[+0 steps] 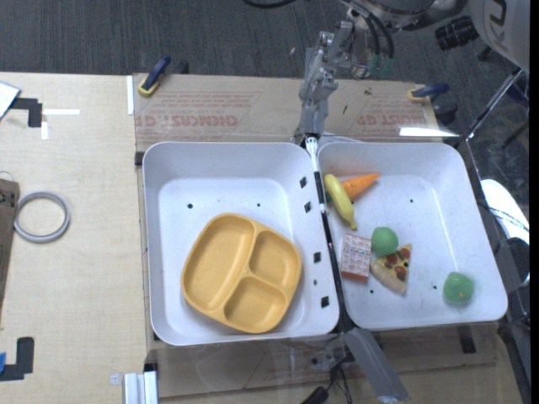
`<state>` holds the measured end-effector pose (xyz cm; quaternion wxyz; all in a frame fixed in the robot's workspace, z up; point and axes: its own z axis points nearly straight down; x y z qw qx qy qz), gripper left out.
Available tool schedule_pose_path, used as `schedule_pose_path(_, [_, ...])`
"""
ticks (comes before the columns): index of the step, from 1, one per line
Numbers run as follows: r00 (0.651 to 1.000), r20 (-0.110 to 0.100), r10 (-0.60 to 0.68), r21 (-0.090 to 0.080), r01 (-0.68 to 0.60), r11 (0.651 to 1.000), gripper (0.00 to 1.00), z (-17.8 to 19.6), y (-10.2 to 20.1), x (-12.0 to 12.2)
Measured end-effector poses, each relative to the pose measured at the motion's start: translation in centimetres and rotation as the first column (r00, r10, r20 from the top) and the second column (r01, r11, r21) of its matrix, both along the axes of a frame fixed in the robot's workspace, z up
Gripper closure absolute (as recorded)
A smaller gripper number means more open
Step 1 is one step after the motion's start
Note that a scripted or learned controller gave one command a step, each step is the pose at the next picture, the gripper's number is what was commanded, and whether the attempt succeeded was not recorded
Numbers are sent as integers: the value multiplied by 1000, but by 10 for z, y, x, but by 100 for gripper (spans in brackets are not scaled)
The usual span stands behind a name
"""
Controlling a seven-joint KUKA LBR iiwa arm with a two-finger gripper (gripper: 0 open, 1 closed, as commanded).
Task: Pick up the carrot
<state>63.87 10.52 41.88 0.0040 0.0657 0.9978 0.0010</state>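
Carrot (360, 183) touches the banana (339, 200); you risk snagging both. You cannot tell the gripper's (313, 108) fingers' state.

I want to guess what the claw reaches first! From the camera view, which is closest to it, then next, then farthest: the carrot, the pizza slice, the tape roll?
From the claw:
1. Carrot, top of right bin.
2. Pizza slice, lower in right bin.
3. Tape roll, far left on bench.

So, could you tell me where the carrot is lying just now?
The carrot lies in the right bin, near its far left corner, touching the banana.
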Motion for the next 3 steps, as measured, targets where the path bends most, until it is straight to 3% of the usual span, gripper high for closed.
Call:
schedule_pose_path(1, [992,-3,127,-2,-127,992,100,23,-20,-18])
schedule_pose_path(2, [939,-4,344,-1,-344,939,100,23,46,-6])
schedule_pose_path(3, [941,1,340,-1,-340,941,100,32,45,-4])
